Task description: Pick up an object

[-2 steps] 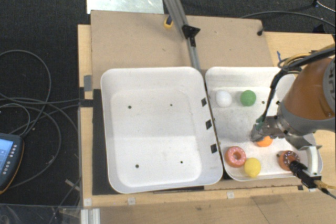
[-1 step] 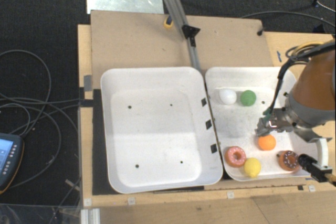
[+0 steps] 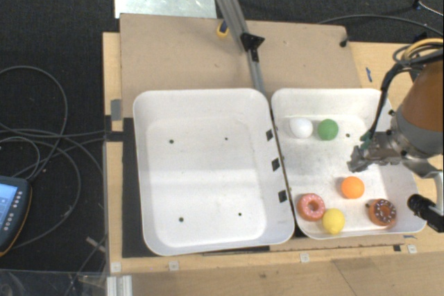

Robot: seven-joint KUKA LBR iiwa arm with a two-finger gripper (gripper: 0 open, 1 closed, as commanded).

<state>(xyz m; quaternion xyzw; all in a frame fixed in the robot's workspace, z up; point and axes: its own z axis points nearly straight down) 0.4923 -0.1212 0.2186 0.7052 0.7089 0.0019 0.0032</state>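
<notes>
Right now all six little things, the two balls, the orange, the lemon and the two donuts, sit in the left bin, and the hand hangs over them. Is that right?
Not quite: they sit in the right bin, not the left one. The camera view shows the white ball, green ball, orange, lemon, pink donut and brown donut there, with the hand over them.

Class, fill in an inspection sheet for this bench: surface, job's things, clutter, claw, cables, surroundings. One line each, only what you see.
Surface: tan bench bearing left bin and right bin.
Job's things: in right bin, white ball, green ball, orange ball, pink donut, lemon, brown donut.
Clutter: nothing seen.
Claw: claw over right bin, above orange ball; holds nothing visible.
Cables: black cables on floor, left.
Surroundings: dark carpet, handheld screen at left, grey pole.
</notes>
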